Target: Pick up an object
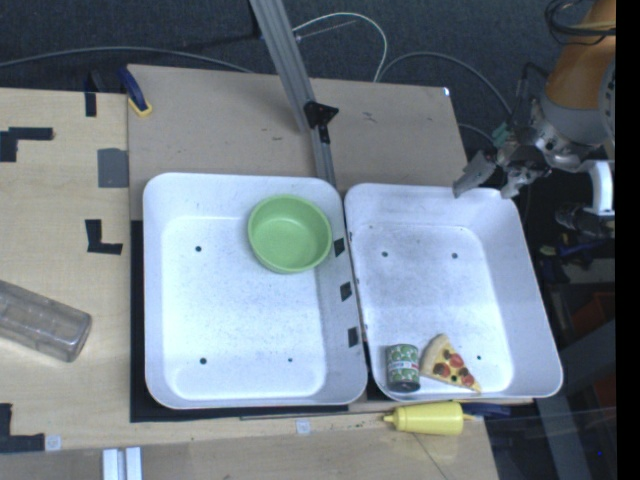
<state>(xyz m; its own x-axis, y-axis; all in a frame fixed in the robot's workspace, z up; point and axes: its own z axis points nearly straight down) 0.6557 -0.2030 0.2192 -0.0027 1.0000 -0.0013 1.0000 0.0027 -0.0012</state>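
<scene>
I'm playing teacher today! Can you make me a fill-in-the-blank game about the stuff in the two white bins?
1. The bowl in the left bin is colored ____.
2. The can lies in the ____ bin.
3. Right beside the can is a toy slice of ____.
4. The yellow bottle lies ____ the bins, on the bench.

Missing words: green; right; pizza; outside
</scene>
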